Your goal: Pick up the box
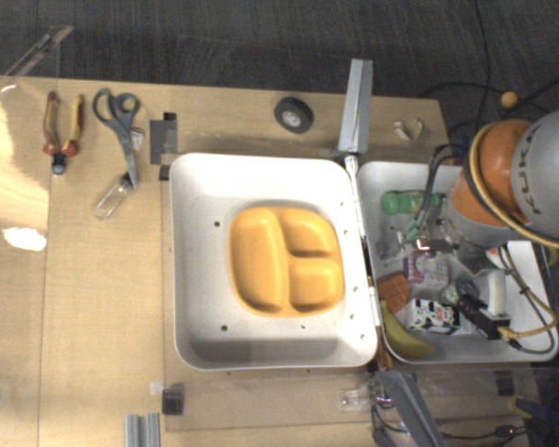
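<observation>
The arm (512, 180) hangs over the right bin (540, 347); whether its fingers are open I cannot tell (hidden). Centre squarely above the box (434, 316) near the bin's front edge before descending

We see a yellow tray (284, 257) in a white bin (196, 250), a black-and-white patterned box (433, 316), a green bottle (402, 201).

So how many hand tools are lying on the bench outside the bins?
2: the red-handled pliers near the bench's far left corner, and the grey scissors just to their right. The arm covers part of the right bin, so anything under it is hidden.
</observation>
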Controlling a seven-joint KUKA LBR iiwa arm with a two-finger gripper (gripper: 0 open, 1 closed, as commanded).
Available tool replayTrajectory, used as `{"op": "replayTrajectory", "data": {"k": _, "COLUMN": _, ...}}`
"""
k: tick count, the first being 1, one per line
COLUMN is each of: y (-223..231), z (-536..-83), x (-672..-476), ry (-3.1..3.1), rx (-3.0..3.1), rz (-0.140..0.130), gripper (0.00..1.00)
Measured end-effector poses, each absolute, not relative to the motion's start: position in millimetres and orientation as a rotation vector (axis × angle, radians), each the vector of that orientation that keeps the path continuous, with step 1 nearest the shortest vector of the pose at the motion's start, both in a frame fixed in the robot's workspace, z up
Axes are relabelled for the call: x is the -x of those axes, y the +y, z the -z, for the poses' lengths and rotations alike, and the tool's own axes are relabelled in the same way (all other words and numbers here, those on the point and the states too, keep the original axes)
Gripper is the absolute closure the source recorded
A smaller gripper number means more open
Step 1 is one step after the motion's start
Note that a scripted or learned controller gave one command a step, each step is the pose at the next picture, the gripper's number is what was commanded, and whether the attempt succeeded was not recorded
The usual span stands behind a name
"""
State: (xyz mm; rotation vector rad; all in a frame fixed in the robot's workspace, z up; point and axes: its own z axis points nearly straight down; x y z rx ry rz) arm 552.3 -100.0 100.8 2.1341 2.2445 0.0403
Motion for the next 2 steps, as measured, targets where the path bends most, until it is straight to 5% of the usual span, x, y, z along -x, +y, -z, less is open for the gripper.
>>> {"op": "replayTrajectory", "data": {"k": 1, "y": -101.2, "z": -112.9, "x": -554.8, "ry": 2.240, "rx": -2.128, "rz": -0.043, "gripper": 1.00}}
{"op": "replayTrajectory", "data": {"k": 2, "y": -101.2, "z": -112.8, "x": -554.7, "ry": 2.241, "rx": -2.128, "rz": -0.043, "gripper": 0.00}}
